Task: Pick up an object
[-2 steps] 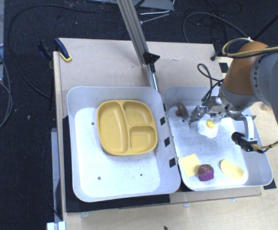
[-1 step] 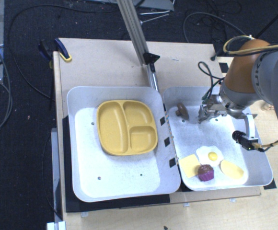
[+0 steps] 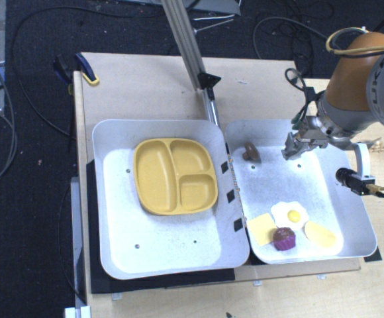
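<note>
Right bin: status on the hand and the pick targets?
Hand over right bin's far end, nothing between fingers. Fried egg, cheese slice, purple piece clustered at near edge. Brown piece lies beside the hand.

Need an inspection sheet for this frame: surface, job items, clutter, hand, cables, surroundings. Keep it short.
Surface: wooden bench bearing a left white bin and a right white bin, side by side.
Job's things: in the right bin, small brown lump near the far left corner; yellow cheese slice, fried-egg toy, purple round piece and pale yellow piece clustered at the near edge.
Clutter: yellow three-compartment tray in the left bin.
Hand: hand low over the right bin's far side, nothing seen in it.
Cables: black cables on the dark floor.
Surroundings: slanted metal pole behind the bins.
</note>
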Robot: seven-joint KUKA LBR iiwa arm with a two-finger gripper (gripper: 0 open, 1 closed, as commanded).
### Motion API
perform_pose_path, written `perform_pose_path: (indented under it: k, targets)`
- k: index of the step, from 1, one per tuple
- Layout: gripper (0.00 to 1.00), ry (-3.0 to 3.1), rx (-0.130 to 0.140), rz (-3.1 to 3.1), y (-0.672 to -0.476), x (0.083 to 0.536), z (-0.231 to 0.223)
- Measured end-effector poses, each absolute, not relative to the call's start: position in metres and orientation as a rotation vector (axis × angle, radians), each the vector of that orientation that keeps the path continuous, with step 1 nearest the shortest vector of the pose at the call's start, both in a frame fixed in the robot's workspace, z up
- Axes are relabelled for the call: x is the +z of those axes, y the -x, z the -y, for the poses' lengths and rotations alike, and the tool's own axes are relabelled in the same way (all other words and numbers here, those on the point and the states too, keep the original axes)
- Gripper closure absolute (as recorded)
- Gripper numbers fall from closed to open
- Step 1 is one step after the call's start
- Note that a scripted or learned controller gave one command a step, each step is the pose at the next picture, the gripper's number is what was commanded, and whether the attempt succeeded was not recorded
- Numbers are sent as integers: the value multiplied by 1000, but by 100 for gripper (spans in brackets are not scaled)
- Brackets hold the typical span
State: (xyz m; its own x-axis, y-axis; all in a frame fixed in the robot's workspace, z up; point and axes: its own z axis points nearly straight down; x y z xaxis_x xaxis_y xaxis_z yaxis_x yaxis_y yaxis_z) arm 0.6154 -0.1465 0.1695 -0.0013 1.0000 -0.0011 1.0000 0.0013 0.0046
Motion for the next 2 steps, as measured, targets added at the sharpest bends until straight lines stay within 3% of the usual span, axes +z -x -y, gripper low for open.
perform_pose_path:
  k: [1, 2]
  targets:
    - [100, -2216, 4, -2221, -616, 222, 147]
    - [100, -2214, 2, -2231, -598, 228, 86]
